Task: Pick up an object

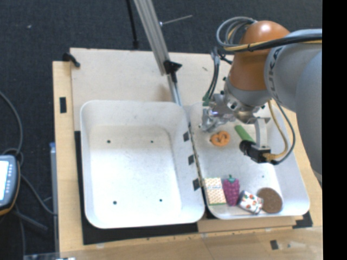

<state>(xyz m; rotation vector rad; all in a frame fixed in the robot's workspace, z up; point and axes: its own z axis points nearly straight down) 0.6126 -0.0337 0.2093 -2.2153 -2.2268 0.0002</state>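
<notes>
Dark carpet-like flooring is seen around a pale wooden surface, on which two shallow white bins are set side by side. A slanted aluminium rail is mounted above the far edge of the surface, and a small screen device with cables is seen on the floor at the left.

No objects are seen inside the left bin; only a few small dark dots are visible on its floor. The right bin is occupied by several small items. An orange round object is placed near the bin's far left part, with a green stick-like item just to its right. Along the near edge, a yellowish patterned box, a magenta berry-shaped toy with a green top, a small white can with red spots and a brown disc are lined up close together. No writing can be read on any of them.

The grey arm with its orange band is extended from the right and bent downward over the right bin. The pincer is positioned just above and left of the orange round object, close to the bin's left wall. Whether it is released or clenched cannot be told, and nothing is seen gripped in it.
</notes>
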